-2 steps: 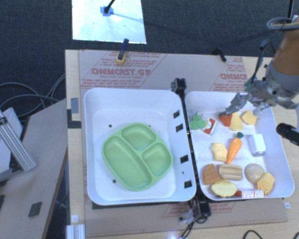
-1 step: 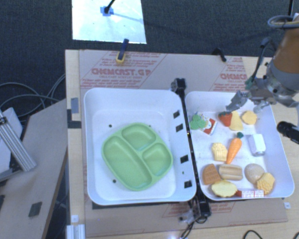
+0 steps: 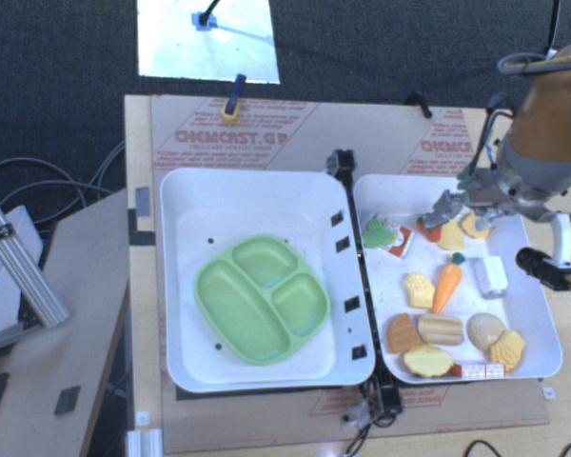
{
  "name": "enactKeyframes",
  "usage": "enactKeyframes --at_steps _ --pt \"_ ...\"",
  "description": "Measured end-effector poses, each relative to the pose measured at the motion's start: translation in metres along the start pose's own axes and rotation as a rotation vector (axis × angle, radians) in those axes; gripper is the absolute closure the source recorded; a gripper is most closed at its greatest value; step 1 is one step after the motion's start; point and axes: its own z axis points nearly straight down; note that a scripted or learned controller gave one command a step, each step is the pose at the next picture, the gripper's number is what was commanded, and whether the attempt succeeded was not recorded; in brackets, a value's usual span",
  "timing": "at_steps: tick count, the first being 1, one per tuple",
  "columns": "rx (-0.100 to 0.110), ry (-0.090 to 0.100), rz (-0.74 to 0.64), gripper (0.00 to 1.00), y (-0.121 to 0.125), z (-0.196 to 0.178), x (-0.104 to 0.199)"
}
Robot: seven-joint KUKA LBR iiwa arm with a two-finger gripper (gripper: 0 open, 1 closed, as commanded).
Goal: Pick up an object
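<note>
Lying in the right bin point(image 3: 542, 346), the carrot point(image 3: 445, 288) points down-left; gripper point(image 3: 452, 212) finger state unclear.

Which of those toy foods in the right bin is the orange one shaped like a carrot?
The carrot in the middle of the right bin: long, tapered and bright orange with a small green tip, unlike the rounder yellow and tan pieces around it.

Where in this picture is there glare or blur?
Camera view: strong glare washes out the pale sheet on the dark floor above the bench; the arm at the right looks soft, slightly blurred; the green plate and carrot are evenly lit, sharp.
</note>
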Motion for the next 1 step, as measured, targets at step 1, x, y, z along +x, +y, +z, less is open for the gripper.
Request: enactKeyframes --at_steps 1 --pt "0.001 0.000 0.000 0.00 0.0044 0.0602 0.0035"
